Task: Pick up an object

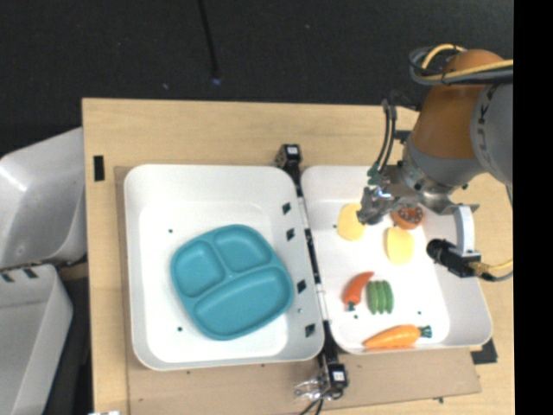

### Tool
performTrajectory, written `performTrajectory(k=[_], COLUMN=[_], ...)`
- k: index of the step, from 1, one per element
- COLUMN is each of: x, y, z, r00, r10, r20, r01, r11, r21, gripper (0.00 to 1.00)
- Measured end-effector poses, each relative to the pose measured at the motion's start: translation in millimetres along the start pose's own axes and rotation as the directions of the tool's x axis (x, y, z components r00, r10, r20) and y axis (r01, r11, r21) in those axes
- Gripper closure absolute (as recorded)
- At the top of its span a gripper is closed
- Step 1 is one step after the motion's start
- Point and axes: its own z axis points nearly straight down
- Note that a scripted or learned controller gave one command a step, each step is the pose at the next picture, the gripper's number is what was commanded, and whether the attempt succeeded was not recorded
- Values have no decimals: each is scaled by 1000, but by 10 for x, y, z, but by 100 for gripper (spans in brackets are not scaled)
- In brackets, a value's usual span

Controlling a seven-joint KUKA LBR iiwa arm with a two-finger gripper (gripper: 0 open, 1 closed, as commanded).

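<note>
Carrot [393,337] lengthwise left-right, stem right

Light wooden bench [216,132], black floor beyond, white furniture [39,206] at left

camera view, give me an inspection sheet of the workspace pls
surface: wooden bench bearing left bin and right bin, side by side.
job's things: in the right bin, two yellow pieces, red-orange round piece, red pepper, green vegetable, carrot.
clutter: blue divided plate in the left bin.
grippers: gripper low over the right bin's far end, beside a yellow piece; grasp not visible.
cables: black cable behind the bench; cables on the arm.
surroundings: dark floor, white unit at left.
</note>
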Motion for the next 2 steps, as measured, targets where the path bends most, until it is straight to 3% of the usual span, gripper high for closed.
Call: performTrajectory(k=[1,2], x=[480,999], y=[-35,-107], z=[33,-161], r00=[1000,1000], r10=[2,0], r20=[1,1], r01=[-2,0], r11=[1000,1000], r21=[1,-2], gripper=[100,100])
